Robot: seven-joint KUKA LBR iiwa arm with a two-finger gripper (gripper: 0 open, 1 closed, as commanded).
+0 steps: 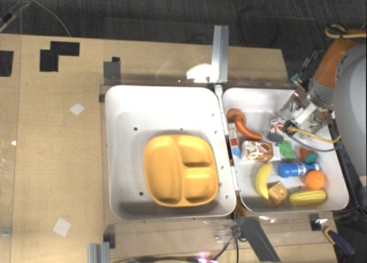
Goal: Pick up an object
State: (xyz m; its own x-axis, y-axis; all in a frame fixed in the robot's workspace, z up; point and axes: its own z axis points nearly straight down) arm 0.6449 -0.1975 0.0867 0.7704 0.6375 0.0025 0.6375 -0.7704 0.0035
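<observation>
My gripper (296, 116) hangs over the upper right part of the right bin (259, 97), reaching in from the right on the grey arm with its orange band (331, 67). Just left of and below it lies a small red-and-white item (277, 125). A curved orange-red sausage (243, 126) rests near the bin's left wall. Lower down lie a snack packet (257, 151), a banana (262, 179), a blue bottle (292, 169), an orange (315, 180), a wooden cube (278, 192) and a yellow corn cob (308, 197). Green pieces (286, 150) and a red piece (310, 156) sit mid-right.
The left bin (123, 118) holds a yellow divided plate (180, 169). A yellow cable (315, 136) trails from the gripper across the right bin's right side. A metal post (221, 50) stands behind the wall between the bins. Wooden bench (51, 141) spreads to the left.
</observation>
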